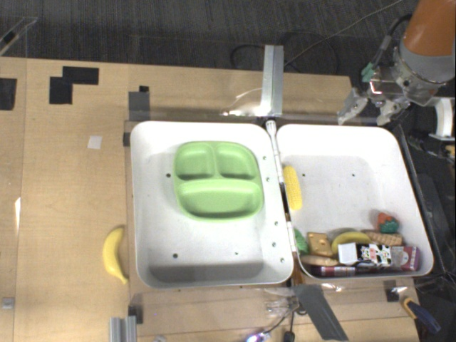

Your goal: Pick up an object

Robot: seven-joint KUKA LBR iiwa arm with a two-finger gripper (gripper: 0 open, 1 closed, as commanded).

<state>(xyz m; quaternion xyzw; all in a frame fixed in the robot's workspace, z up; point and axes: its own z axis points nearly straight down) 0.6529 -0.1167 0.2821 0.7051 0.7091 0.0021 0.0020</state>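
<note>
My gripper (369, 110) hangs at the far right edge of the right bin (342, 148), above its back rim, with its two fingers spread apart and nothing between them. Along the right bin's front wall lies a pile of objects: a banana (350, 239), a small black-and-white carton (376, 254), a red-and-green toy (387, 224), a tan piece (320, 244) and a dark red bar (335, 268). A yellow corn cob (292, 187) lies against the bin's left wall.
The left bin (153, 191) holds a green divided plate (216, 179). A second banana (114, 254) lies on the bench left of that bin. A metal post (273, 84) stands behind the divider between the bins. Cables run behind the arm.
</note>
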